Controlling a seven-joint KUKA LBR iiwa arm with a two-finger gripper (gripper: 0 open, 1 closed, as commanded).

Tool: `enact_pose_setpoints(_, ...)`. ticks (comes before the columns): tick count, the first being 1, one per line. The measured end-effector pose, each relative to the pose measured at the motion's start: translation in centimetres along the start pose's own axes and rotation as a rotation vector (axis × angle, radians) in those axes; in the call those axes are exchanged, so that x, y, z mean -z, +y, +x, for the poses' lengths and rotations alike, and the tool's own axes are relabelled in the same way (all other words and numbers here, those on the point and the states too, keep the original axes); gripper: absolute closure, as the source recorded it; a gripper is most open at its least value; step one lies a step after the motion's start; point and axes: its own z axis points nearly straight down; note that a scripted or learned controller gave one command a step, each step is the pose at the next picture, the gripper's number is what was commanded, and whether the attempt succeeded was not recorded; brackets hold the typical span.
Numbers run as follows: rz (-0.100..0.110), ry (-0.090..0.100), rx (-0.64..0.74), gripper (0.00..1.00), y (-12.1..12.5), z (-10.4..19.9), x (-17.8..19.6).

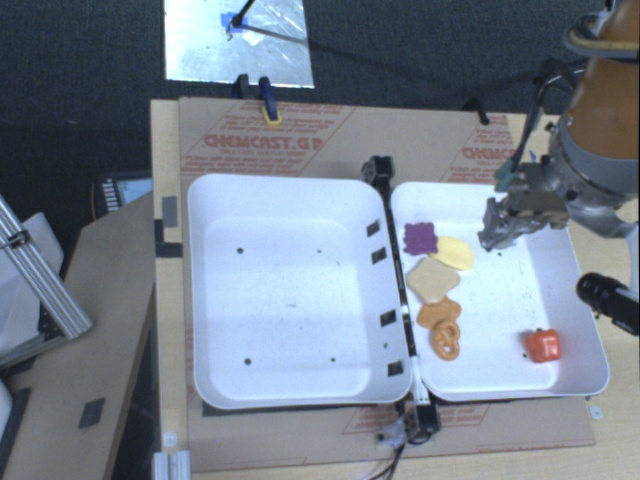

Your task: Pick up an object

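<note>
Arm over the right bin, its gripper above the bin's far half.

The gripper (497, 230) hangs over the right bin (575, 268) near its far edge, just right of the food pieces; whether its jaws are open or closed cannot be told, and nothing shows between them. Along that bin's left wall lie a purple piece (420, 237) nearest the far edge, a yellow piece (455, 253) just beside it, a tan slice (432, 280) touching the yellow piece, an orange piece (439, 314), and a pretzel (447, 341) nearest the front. A red pepper (542, 345) sits well apart, near the bin's front right corner. The left bin (215, 208) sits beside it, sharing the middle divider. Both bins rest on a cardboard sheet (300, 133).
</note>
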Motion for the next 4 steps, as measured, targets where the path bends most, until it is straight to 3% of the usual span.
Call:
enact_pose_setpoints(1, -0.030, 0.004, 0.010, 1.00, -0.1, 4.3, 14.7)
enact_pose_setpoints(2, 0.002, 0.000, 0.003, 1.00, 0.0, 5.5, -4.5)
enact_pose_setpoints(3, -0.023, 0.004, 0.008, 1.00, 2.1, 8.9, 4.6)
enact_pose_setpoints(4, -0.015, 0.003, 0.010, 1.00, -0.1, 12.2, 5.4)
